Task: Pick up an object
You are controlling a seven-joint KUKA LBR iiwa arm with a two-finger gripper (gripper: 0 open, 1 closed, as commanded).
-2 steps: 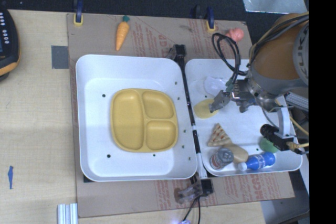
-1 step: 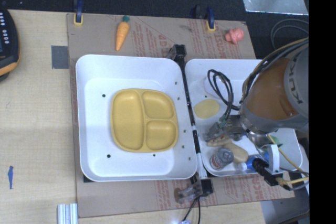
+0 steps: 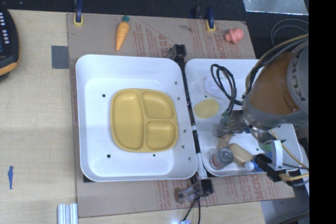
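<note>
Over in the right bin [image 3: 202, 73], the tool [image 3: 227, 128] sits low among the clutter near a tan lump [image 3: 240, 153] and yellow disc [image 3: 206, 108], nothing visibly lifted yet, can't tell its grip state.

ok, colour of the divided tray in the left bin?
Pale yellow divided tray, clear in the camera view.

The big grey arm [image 3: 278, 92] comes in from the right — its orange band faces up. The gripper [image 3: 227, 128] points down low at its end.
</note>
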